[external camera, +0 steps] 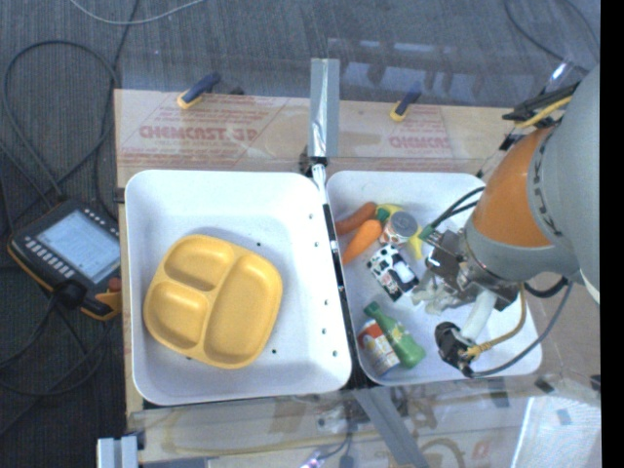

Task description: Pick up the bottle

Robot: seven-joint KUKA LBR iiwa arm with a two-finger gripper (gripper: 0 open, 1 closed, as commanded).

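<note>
The grey arm (585, 154) enters from the right edge of the frame, its orange band (517, 198) at middle right. Below the band, the wrist angles down-left, ending in the hand (441, 283) at lower right.

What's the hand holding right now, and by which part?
Cannot be told. The hand sits low in the right bin, hidden under the wrist. The green bottle lies apart from it, beside the carrot, untouched.
</note>
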